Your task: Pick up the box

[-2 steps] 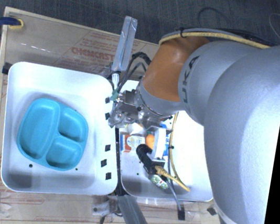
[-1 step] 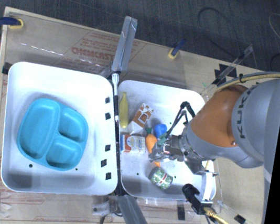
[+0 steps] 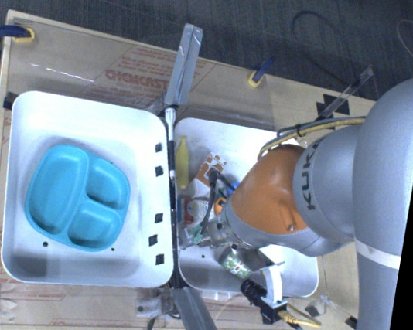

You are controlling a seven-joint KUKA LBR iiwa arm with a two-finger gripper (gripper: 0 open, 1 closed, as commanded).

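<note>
Arm (image 3: 319, 195) leaning over right bin (image 3: 304, 282), covering most of clutter there. Box not clearly identifiable; possibly small orange-printed item (image 3: 207, 170) just beside yellow piece (image 3: 182, 163), on left-bin side of orange band. Tool state: cannot tell. Blue tray (image 3: 78, 198) sitting in left bin (image 3: 18, 168).

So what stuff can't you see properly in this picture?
- The claw: in the camera view the orange band and grey arm cover it.
- The box: I cannot pick it out; the arm hides much of the right bin.
- Small items beside the arm: too small and jumbled to name.
- The blue tray in the left bin is plain to see.
</note>
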